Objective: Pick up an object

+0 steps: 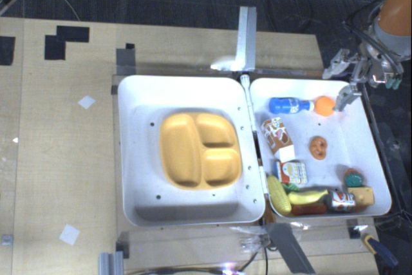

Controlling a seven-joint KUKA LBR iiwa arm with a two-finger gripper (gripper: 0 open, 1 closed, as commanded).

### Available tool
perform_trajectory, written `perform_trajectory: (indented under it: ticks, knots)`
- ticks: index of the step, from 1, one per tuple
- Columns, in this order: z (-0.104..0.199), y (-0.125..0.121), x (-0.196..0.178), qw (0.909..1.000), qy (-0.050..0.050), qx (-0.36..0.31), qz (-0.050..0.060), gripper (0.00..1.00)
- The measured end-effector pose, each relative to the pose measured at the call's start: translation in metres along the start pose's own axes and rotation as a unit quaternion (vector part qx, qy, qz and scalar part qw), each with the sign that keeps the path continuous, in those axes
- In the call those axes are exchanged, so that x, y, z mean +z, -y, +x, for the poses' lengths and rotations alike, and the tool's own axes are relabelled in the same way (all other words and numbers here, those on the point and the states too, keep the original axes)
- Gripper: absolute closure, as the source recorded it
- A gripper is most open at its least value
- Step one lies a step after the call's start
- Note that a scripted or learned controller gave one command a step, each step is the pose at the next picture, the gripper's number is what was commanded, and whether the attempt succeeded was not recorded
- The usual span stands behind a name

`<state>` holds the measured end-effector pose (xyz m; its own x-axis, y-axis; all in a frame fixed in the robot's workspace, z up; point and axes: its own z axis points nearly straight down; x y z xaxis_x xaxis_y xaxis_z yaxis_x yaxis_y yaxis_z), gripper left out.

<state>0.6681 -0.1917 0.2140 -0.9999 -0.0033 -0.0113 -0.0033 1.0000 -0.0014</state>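
Observation:
The right bin (367, 138) holds several small items. A blue bottle (290, 105) lies at the back next to an orange ball (325, 106). A brown-and-white carton (277, 134), a brown round piece (317, 147) and a small juice box (293, 172) lie mid-bin. A banana (308, 196), a yellow corn cob (278, 195) and a small bottle (344, 201) lie along the front. My gripper (344, 82) hangs open over the bin's back right corner, just right of the orange ball, with nothing between its fingers.
The left bin (138, 138) holds a yellow divided tray (198, 150). A metal post (247, 38) stands behind the wall between the bins. A green-and-red item (352, 177) and a tan block (365, 196) sit in the right bin's front right corner.

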Motion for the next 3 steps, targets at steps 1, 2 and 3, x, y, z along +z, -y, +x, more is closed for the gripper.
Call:
perform_trajectory:
  ticks: [1, 2, 3]
  knots:
    - [0.096, -0.023, -0.016, 0.9949, 0.0, -0.101, 0.0, 0.0]
    - [0.093, -0.019, 0.097, 0.9994, -0.005, -0.035, -0.002, 0.0]
    - [0.115, -0.04, 0.08, 0.9948, -0.002, 0.102, 0.0, 0.0]
